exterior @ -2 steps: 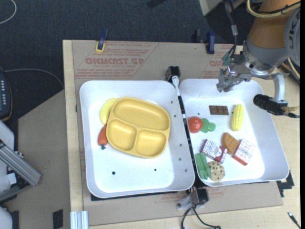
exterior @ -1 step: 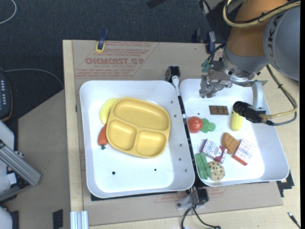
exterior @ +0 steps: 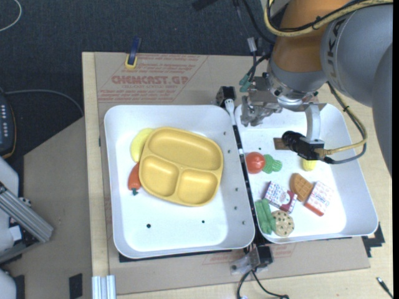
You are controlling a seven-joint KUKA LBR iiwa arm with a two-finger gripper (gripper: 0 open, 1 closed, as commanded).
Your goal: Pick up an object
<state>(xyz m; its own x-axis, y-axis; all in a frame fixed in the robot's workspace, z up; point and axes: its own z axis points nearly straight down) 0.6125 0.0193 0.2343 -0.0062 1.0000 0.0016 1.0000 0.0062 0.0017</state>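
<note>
Toy tomato (exterior: 254,162) lies in the right bin (exterior: 355,185), near its left wall.
Gripper (exterior: 254,116) hangs above the bin's far-left corner; whether it is open or closed cannot be told.

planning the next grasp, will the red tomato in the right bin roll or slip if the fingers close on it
The tomato looks round and glossy, so it may well roll or slip. The green piece touching it might block rolling rightward.
</note>
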